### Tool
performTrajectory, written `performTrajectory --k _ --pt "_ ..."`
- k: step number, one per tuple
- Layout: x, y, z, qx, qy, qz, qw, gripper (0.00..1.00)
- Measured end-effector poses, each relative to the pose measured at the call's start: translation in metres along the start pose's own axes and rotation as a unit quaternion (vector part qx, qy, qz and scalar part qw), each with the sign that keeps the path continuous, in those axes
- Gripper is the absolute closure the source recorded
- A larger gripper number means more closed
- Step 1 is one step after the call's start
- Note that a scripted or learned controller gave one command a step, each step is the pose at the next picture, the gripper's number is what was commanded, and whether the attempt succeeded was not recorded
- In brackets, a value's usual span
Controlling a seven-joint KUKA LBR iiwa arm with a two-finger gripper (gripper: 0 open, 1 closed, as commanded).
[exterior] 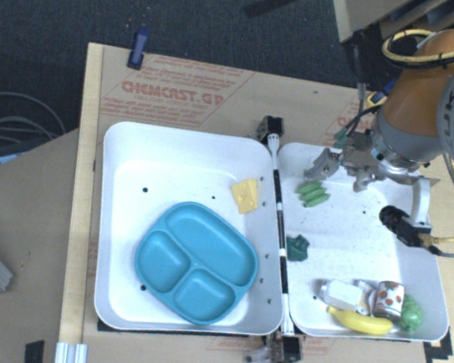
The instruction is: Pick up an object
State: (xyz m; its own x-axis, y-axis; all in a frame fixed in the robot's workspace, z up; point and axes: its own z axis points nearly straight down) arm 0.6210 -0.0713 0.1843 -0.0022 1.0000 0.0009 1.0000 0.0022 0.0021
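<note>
The small light-green ridged plastic piece [313,194] lies in the right white bin [434,294], at its far left corner, close to the divider between the bins. My hand [341,166] hangs just above and beside it, metal fingers spread, nothing between them (so no grasp yet). I judge this to be the approach step: I am lined up over the green piece and the next move calls for a short descent, straddling it, then closing before lifting.

Outward from that piece, same bin: one darker green lumpy piece [296,248] nearer the camera along the divider, and well beyond it, at the near edge, a cluster of one yellow plastic banana [362,323], one white block [344,295], one small cup patterned in red and white [389,299] and one round green object [412,314].

Across the divider, the left white bin [114,227] holds one blue three-compartment plastic tray [196,261] and one pale yellow wedge [245,194]. Two bins on the worktop [181,89] in all.
</note>
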Motion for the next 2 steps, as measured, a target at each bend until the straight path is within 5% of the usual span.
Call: performTrajectory --k 1,2 --pt "-0.027 0.028 0.1 0.002 0.0 0.001 1.0 0.0" --pt "-0.027 0.029 0.089 0.0 -0.001 0.001 1.0 1.0"
